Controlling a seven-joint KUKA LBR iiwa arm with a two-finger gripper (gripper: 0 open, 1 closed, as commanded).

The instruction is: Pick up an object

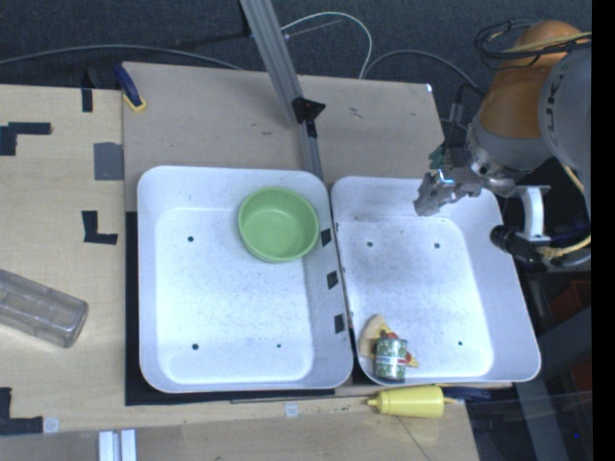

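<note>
Bench [221, 113] with two bins: bowl [279, 224] far in left bin [163, 277], can [390, 356] near in right bin [480, 286], gripper [430, 201] over far rim, finger state unclear.

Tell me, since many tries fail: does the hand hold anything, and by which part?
Nothing shows in the hand, at the right white bin's far edge.

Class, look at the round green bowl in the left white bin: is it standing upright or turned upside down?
Upright. The round green bowl shows its open hollow and rim facing up toward the camera.
</note>
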